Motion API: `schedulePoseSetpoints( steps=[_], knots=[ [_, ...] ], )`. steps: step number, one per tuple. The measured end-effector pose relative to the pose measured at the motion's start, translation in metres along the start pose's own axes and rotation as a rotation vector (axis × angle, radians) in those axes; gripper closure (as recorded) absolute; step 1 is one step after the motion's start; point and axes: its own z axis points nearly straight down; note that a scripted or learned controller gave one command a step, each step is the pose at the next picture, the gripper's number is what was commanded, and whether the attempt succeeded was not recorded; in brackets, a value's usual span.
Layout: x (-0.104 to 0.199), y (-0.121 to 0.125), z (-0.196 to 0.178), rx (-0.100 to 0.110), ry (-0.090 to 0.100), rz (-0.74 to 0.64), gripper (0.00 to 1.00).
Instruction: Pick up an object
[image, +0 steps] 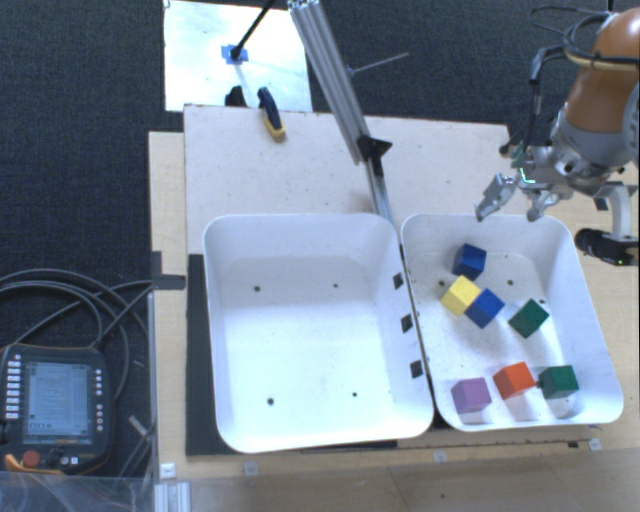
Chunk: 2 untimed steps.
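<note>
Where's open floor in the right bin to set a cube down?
Right bin: bare strip along its left wall below the yellow cube, and mid-floor above the orange cube. Crowded around the blue cube cluster and the front row near the purple cube.

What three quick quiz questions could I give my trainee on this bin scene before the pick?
1. True or false: every cube lies in the right bin.
2. Which cube touches the yellow cube? A) purple B) blue C) orange
3. How many green cubes are there?

Key:
1. True; the left bin holds none.
2. B, the blue cube on its lower right.
3. Two.

The gripper is open, above the right bin's far rim, holding nothing.
</note>
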Motion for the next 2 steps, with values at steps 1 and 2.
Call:
schedulePoseSetpoints(
  steps=[1,2],
  knots=[
    [0.0,0.001,-0.003,-0.004,-0.002,-0.001,0.0],
    [0.007,-0.004,0.056,0.0,0.0,-0.001,0.0]
  ],
)
